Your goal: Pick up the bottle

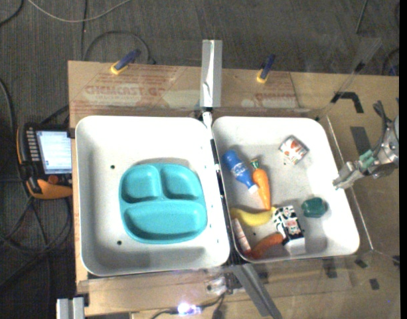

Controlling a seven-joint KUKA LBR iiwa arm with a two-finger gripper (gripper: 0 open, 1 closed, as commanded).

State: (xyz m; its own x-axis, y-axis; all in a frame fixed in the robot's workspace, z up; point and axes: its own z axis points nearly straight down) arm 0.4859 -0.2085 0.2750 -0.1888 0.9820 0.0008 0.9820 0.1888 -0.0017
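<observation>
Overhead view of the bench with two white bins side by side. The left bin (90,178) holds a teal divided tray (164,203). The right bin (323,135) holds the clutter: the bottle (238,168), blue with a white label, lies on its side near the bin's left wall, at about 10 o'clock from the bin's centre. An orange carrot (260,182) lies just beside it, at its 4 o'clock. A yellow banana (251,216) sits at 6 o'clock of the bottle, a small red-and-white can (293,149) at 3 o'clock, and a dark green round object (314,207) toward 4 o'clock. The gripper (352,171) stands over the bin's right rim, at 3 o'clock from the bottle and well apart from it; whether the pincer is released or clenched cannot be told. Judged progress: nothing is grasped; approach, closure and lift all remain.
</observation>
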